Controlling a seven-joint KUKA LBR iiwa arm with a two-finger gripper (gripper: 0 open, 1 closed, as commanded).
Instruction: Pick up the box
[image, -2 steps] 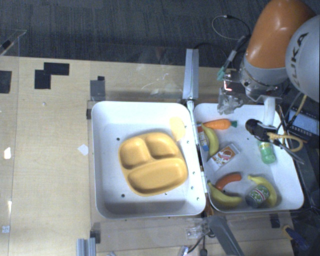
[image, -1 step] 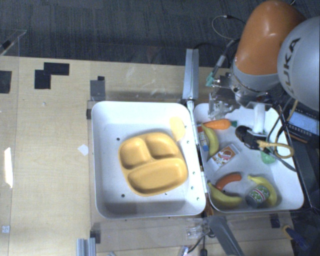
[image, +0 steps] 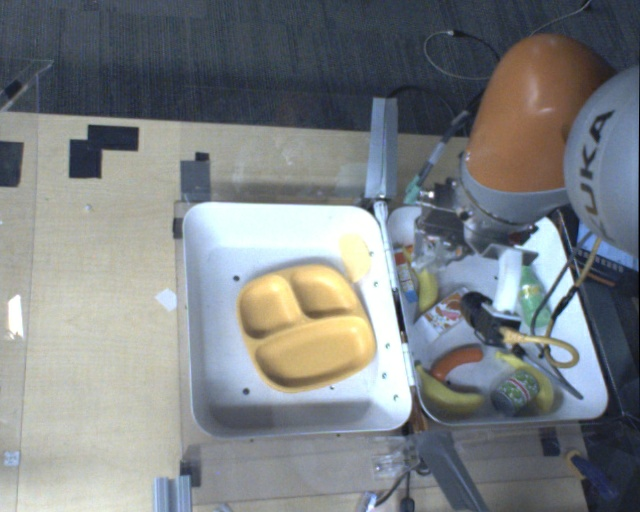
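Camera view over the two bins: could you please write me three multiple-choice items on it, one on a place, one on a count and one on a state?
1. The hand hangs over:
A. the right bin
B. the left bin
C. the bare bench

2. How many compartments does the yellow tray have?
A. two
B. three
C. five

3. The yellow tray:
A. stands on edge against a wall
B. is lifted off the floor by the hand
C. lies flat in the left bin

Answers:
1. A, since the arm reaches in above the cluttered right bin.
2. B, since two small compartments sit beside one long one.
3. C, since it rests level on the bin floor, well apart from the hand.
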